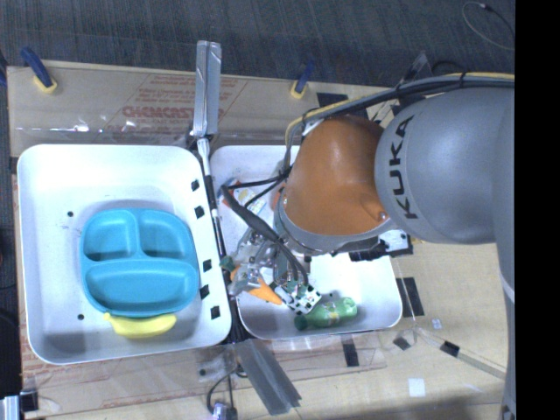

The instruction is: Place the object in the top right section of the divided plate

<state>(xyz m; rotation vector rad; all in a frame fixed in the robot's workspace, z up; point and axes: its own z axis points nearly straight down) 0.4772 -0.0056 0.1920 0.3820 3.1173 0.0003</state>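
The divided plate (138,261) — light blue, with two small sections at the top and one wide section below — lies in the left bin (44,234), toward the bin's lower middle. All three of its sections are bare. A yellow object (143,325) pokes out from under the plate's lower edge, touching it. White floor runs open around the plate on its left, top and right sides.

In the right bin (385,309), several small things crowd the lower left corner: an orange piece (262,293) near the dividing wall, a black-and-white speckled item (305,300) just beside it, and a green object (331,311) lying along the lower rim. The gripper (267,265) hangs over this cluster, wrapped in cables; whether its fingers are spread or closed cannot be told, and nothing is plainly seen between them. The arm's orange band (331,182) and grey body (455,164) cover most of the right bin — only its lower strip shows.

The tabletop (105,94) lies beyond both bins.
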